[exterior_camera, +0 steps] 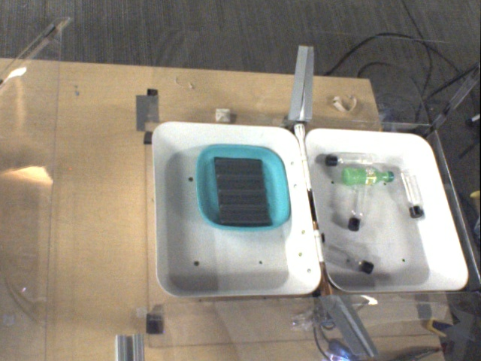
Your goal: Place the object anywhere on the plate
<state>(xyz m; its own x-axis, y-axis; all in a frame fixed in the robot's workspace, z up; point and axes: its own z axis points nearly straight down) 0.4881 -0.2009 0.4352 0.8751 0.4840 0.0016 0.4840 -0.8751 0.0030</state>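
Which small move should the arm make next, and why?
Probably reach into the right bin and come down over the green tube. It lies there among clear tubes with black caps, while the teal plate in the left bin carries just a dark ridged insert. Nothing from the right bin is on the plate yet, so a pick comes first.

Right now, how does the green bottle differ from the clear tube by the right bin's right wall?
The green bottle is bright green and lies roughly crosswise near the top of the right bin; the clear tube is see-through and lies nearly lengthwise. The bottle looks thicker than the tube. Both lie flat in that bin, not on the teal plate.
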